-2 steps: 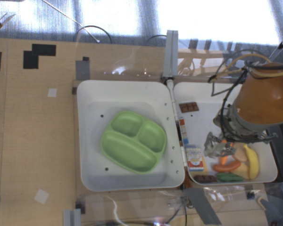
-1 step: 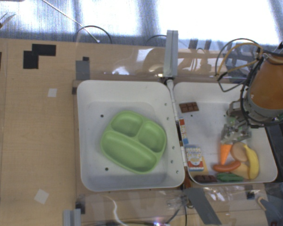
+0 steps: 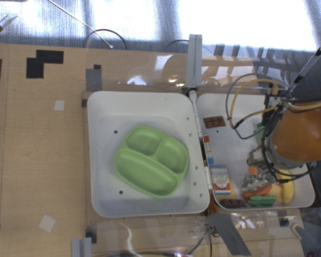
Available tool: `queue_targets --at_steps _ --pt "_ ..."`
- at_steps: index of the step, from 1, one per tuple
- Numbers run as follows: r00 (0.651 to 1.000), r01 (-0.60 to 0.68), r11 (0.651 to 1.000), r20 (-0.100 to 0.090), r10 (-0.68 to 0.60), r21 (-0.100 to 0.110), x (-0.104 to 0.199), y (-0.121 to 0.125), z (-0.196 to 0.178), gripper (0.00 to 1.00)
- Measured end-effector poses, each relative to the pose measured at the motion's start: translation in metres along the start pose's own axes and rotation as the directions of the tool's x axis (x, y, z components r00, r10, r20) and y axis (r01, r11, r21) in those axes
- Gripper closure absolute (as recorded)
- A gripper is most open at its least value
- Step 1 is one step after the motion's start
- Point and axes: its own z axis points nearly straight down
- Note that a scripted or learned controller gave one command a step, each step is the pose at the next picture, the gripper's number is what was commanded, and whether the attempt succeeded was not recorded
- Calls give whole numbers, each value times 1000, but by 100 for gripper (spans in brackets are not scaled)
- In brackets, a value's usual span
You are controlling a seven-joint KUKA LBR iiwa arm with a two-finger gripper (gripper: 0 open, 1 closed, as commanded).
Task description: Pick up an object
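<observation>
The arm with its orange band (image 3: 299,133) reaches down into the right bin (image 3: 224,108). My gripper (image 3: 255,181) sits low at the bin's near right corner, right over a pile of toy food: an orange carrot (image 3: 257,191), a green pea pod (image 3: 262,200) and a yellow banana (image 3: 287,191). Its fingertips are buried among these pieces. Further left in the same bin lie a small milk carton (image 3: 221,179), a brown chocolate bar (image 3: 214,122) and a second brown bar (image 3: 234,203).
The left bin (image 3: 104,111) holds a green divided plate (image 3: 151,160). A grey divider post (image 3: 193,63) stands between the bins at the back. Cables (image 3: 241,108) loop from the arm over the right bin.
</observation>
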Motion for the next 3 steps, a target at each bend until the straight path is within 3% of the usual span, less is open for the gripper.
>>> queue_targets --at_steps 1,2,3 --pt "1000 1 1000 2 -1 7 -2 -3 -12 100" --pt "998 58 998 2 -58 4 -45 -47 -185 100" --pt "998 57 998 7 -57 -20 -21 7 -42 100"
